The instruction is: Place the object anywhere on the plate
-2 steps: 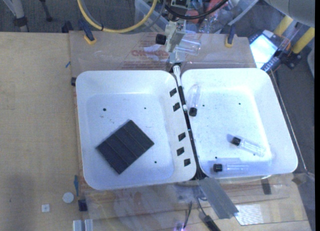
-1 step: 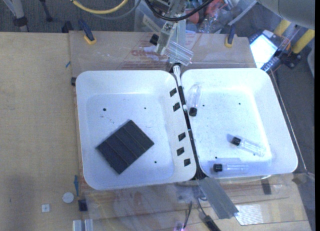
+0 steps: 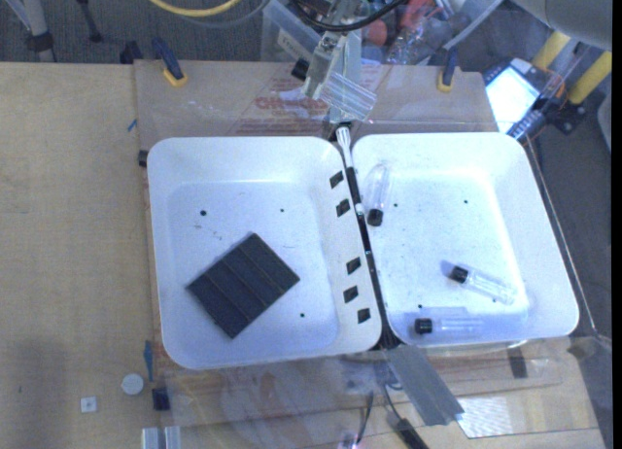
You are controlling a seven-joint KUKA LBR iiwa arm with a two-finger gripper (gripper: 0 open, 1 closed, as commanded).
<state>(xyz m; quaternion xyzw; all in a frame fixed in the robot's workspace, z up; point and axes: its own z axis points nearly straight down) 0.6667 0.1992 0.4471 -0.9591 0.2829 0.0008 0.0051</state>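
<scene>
Three capped tubes (image 3: 478,282) lie in the right bin (image 3: 544,243); my jaws' state I cannot tell. Next: grasp one, carry to dark plate (image 3: 243,284).

Dark plate (image 3: 242,284) unobstructed in left bin (image 3: 170,170), three tubes (image 3: 476,282) scattered in right bin (image 3: 505,160)

Both white bins (image 3: 243,160) look like smooth, slightly glossy plastic. In the left bin, the dark plate (image 3: 242,283) is matt and ribbed. In the right bin lie three clear, shiny plastic tubes (image 3: 479,282) with black caps. The bench (image 3: 68,243) beneath the bins looks like matt wood.
</scene>
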